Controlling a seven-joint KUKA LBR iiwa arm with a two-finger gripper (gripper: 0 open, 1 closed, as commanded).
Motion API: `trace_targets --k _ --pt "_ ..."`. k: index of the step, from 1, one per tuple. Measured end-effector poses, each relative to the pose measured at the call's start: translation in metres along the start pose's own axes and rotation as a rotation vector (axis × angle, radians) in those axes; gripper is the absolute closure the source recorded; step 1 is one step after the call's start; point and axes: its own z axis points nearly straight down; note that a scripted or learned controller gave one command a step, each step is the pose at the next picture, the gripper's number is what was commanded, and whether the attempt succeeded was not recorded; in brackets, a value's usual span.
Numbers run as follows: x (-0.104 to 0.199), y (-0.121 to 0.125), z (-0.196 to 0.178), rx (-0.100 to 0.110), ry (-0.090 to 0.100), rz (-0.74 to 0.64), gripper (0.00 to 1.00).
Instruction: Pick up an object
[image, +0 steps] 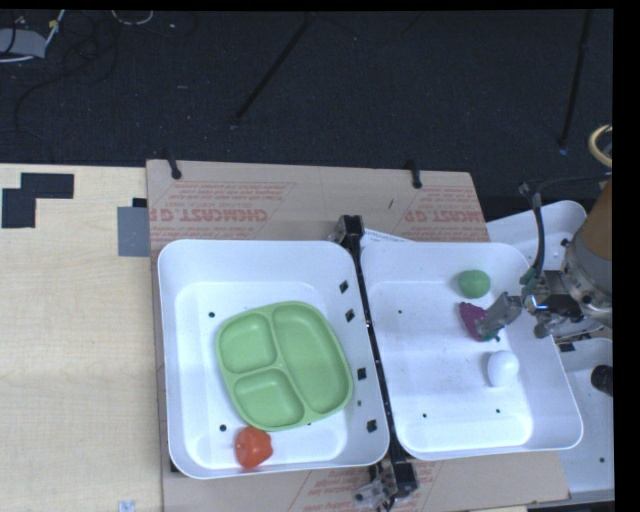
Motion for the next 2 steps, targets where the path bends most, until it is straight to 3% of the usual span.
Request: trace_targets --k 1,2 --pt "0.0 0.002 -0.005 -0.01 -0.002 -0.002 0.0" --pt "-0.007 0.004 0.056 -0.003 0.0 -0.001 0.0"
